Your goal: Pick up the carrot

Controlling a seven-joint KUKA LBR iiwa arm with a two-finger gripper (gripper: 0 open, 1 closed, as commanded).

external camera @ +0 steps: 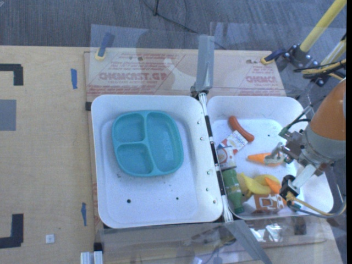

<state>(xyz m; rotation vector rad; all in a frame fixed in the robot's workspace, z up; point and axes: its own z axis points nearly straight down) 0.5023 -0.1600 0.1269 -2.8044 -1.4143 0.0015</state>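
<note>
— What can't we make out?
— The gripper point(281, 157), blurred at the carrot's point(257, 158) right end in the right bin point(264, 110); we cannot tell its opening.
— Does it hold anything?
— We cannot tell.

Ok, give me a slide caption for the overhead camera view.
Gripper at the carrot in the right bin; teal plate in the left bin.

Bright even overhead light, soft shadows; slight blur, perhaps glare on bins point(148, 202).
</note>
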